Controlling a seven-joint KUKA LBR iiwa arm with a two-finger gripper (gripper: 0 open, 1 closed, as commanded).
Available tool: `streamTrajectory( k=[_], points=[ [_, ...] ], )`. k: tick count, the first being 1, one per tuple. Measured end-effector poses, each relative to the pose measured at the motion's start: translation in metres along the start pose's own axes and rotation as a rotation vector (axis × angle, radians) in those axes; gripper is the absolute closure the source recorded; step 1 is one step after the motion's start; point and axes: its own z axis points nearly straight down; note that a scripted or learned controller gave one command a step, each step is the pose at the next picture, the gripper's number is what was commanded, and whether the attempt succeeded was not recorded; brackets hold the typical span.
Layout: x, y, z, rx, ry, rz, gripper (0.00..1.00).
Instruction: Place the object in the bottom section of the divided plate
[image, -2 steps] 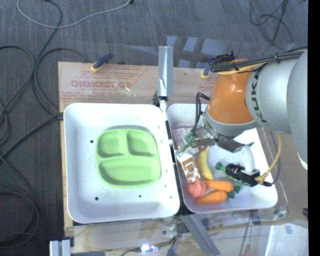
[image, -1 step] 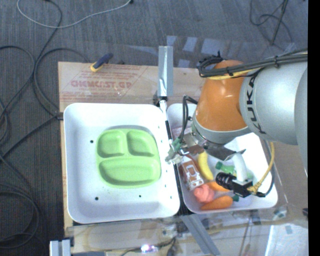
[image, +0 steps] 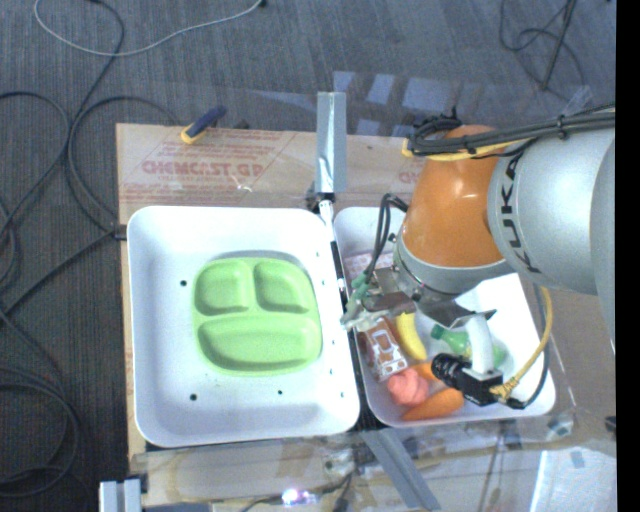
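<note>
My gripper (image: 395, 305), its state impossible to tell, hangs over the right bin's (image: 530, 395) toy food, where my object lies, while the green divided plate (image: 258, 312) waits left.

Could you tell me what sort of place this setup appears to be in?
Probably a robotics lab: a KUKA arm reaches over two white bins, loose cables trail across grey carpet, and a green divided plate sits beside toy food.
</note>
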Motion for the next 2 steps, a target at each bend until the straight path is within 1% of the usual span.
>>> streamTrajectory(
  k=[1,2],
  points=[
    [0.0026,-0.0095,0.0462,0.001,0.001,0.283,1.0],
    [0.0026,-0.0095,0.0463,0.001,0.0,0.283,0.0]
  ],
)
